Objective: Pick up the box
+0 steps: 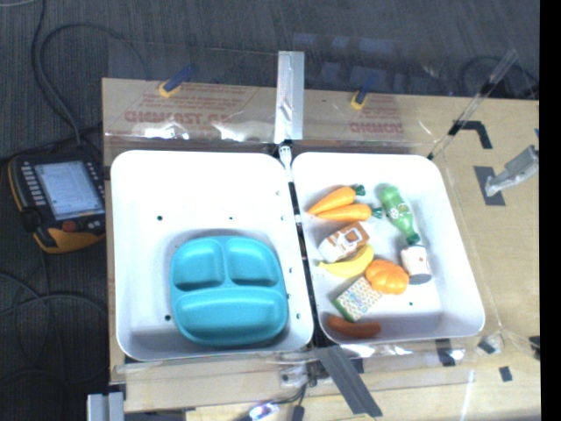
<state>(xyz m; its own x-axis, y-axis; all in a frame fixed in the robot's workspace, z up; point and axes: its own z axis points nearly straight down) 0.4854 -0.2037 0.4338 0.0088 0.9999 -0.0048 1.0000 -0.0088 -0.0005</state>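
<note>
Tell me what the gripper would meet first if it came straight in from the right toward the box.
Kept low, it would likely meet the right bin's wall first. Above that, the way to the box looks free, though the orange fruit sits close by; height is unclear.

Faint reddish print runs along the clear sheet [210, 117] taped at the back of the worktop [504, 235], too blurred to read. The box [358, 299] and green bottle [397, 210] bear labels, their markings illegible.
</note>
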